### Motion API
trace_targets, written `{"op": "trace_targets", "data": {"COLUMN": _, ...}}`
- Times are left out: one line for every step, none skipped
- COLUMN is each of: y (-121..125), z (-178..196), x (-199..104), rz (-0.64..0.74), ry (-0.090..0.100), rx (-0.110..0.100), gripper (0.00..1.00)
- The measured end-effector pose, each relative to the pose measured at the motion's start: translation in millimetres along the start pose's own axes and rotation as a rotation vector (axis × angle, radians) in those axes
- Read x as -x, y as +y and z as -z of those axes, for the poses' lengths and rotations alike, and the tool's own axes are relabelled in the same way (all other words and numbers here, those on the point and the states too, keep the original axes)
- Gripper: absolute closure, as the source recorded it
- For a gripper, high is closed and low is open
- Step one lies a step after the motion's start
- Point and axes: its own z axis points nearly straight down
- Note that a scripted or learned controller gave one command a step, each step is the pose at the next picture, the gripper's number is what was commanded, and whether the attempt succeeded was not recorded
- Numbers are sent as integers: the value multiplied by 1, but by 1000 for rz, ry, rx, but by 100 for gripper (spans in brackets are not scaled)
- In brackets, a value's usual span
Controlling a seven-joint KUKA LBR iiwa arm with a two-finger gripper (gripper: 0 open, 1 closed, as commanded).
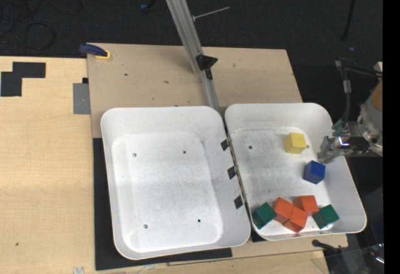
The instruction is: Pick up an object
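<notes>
While I reach in from the right of the camera view, my fingers [328,149] sit over the right rim of the right bin [269,117], low and small in frame; I cannot tell whether they are spread or closed (too blurred at the tip). Nothing shows between them.

Right bin contents: yellow cube [296,142] in the upper middle, left of my fingers and apart from them. Blue cube [314,172] just below my fingers, close to the right wall, not touching them as far as I can see. Cluster at the bottom edge: green block [264,214] on the left, orange blocks [294,211] bunched in the middle (two or three, touching each other, hard to count), second green block [325,216] on the right, touching the orange ones.

Left bin [125,122] sits beside the right one, rims meeting at the centre with black clips [230,172] along the seam.

Tabletop [150,76] is light wood. Silver aluminium rail [186,29] runs slantwise from top centre down to the bins' shared corner. Small blue-and-yellow clamp [95,50] lies at the tabletop's far left corner.
</notes>
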Motion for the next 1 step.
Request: {"op": "trace_targets", "data": {"y": -11, "z": -13, "x": -51, "rz": 2, "ry": 4, "rx": -7, "gripper": 100}}
